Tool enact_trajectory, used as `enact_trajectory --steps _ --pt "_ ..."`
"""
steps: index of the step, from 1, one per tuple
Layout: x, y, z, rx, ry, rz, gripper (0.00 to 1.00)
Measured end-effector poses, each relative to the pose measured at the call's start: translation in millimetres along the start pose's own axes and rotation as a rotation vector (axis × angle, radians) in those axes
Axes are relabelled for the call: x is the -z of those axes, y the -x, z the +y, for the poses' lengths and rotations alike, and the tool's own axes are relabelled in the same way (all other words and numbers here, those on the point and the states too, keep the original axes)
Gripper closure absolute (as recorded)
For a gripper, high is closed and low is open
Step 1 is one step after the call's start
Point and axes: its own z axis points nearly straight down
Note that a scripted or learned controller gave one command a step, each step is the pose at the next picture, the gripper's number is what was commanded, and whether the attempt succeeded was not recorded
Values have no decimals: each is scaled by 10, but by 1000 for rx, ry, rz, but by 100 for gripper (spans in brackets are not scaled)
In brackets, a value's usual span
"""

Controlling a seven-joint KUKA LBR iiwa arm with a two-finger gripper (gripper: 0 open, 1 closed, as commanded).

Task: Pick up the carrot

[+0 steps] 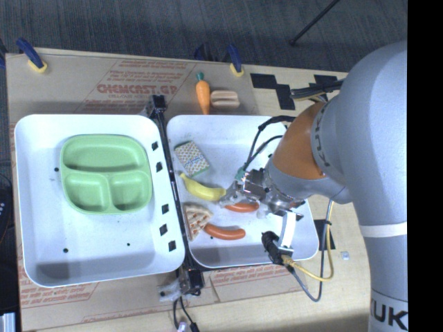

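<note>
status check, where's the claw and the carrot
Claw low in right bin, over a hot dog. Carrot outside the bins, on the bench beyond the right bin's far rim, untouched. Nothing covering it.

Fingers (243,194) perhaps partly hidden behind the wrist, state unclear.

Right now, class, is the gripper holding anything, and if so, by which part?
It cannot be told. The gripper sits low in the right bin over an orange-red piece, its tips hidden. The carrot lies outside the bins, untouched.
</note>
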Motion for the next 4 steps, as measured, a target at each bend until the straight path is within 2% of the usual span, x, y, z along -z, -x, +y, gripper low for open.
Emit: enact_trajectory --steps 1,2,3,4 --pt "878 -99 585 -39 1 0 0" --pt "-96 -261 262 -229 10 3 0" --pt "-38 -263 226 -222 -4 2 100" --pt "481 -525 -35 -586 -2 1 100"
